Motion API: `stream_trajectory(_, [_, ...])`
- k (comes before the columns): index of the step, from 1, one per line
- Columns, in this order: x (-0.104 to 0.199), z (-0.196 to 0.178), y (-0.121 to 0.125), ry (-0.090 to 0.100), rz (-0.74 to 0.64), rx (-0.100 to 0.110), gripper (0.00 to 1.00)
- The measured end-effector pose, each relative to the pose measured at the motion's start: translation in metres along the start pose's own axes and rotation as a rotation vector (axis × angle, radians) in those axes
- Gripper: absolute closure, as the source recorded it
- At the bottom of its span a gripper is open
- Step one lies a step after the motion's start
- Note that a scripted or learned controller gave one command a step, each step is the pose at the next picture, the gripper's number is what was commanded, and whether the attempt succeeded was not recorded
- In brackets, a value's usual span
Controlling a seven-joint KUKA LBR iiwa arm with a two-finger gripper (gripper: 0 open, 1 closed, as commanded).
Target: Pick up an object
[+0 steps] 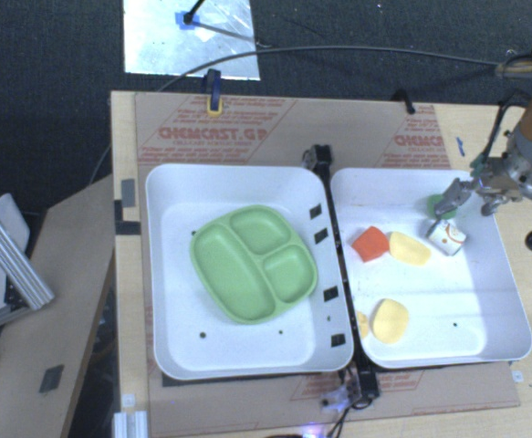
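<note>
In the right bin (485, 336) lie an orange-red block (370, 243), a yellow oblong piece (410, 248), a rounded yellow piece (390, 320) and a small white object (447, 236) with a green bit (435, 204) just behind it. My gripper (471, 203) hangs over the bin's far right part, a little above and to the right of the white object. Its two fingers stand apart, open, with nothing between them. The left fingertip (448, 201) is close to the green bit.
The left bin (174, 336) holds a green divided plate (253, 263). A black hinge strip (331, 245) runs between the bins. A blue and yellow clamp (213, 92) sits at the bench's far edge, and a cable (357, 48) arcs across the back.
</note>
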State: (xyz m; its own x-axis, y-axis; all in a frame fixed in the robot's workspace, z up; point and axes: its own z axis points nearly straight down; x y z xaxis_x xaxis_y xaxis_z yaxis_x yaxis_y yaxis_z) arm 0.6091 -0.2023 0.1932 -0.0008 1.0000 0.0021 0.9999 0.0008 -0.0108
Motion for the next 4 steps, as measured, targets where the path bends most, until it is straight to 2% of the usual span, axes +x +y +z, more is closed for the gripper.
stream_trajectory(1, [0.001,-0.008,0.003,-0.003,-0.003,-0.013,0.00])
stream_trajectory(3, [0.007,0.102,-0.001,-0.002,-0.001,-0.011,0.00])
stream_trajectory(4, [0.007,0.089,-0.001,-0.003,-0.001,-0.014,1.00])
